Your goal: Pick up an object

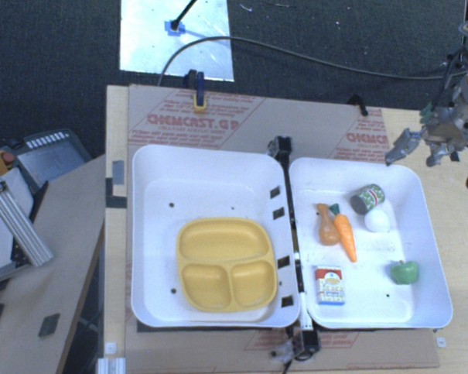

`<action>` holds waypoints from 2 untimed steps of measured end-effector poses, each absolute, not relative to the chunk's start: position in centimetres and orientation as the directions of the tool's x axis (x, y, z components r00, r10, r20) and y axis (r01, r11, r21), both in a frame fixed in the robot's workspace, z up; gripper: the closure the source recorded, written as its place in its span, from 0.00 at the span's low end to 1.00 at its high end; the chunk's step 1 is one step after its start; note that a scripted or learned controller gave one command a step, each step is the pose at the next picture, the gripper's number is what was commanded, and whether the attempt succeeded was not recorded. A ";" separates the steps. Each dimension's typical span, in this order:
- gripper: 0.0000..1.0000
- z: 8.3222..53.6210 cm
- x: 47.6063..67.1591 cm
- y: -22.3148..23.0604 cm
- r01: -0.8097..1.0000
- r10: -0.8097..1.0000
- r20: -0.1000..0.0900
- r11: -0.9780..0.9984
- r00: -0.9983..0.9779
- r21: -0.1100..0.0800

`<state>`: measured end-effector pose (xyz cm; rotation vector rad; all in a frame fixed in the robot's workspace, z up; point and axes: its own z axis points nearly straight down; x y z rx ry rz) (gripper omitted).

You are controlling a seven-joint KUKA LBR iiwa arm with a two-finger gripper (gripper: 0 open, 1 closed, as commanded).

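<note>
Overhead, the gripper hangs above the far right corner of the right bin, its fingers spread apart and holding nothing.
Inside that bin lie a small can tipped on its side, a white egg touching it, a carrot beside an orange squash-shaped piece, a green pepper near the right wall, and a small red-and-white carton at the near left. On the table, the left bin holds a yellow divided tray.
</note>
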<state>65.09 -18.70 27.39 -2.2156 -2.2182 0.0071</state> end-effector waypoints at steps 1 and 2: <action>0.00 28.0 65.3 -18.6 1.000 1.000 -0.001 0.003 -0.003 0.002; 0.00 23.9 65.2 -18.3 1.000 1.000 0.000 0.003 -0.003 -0.001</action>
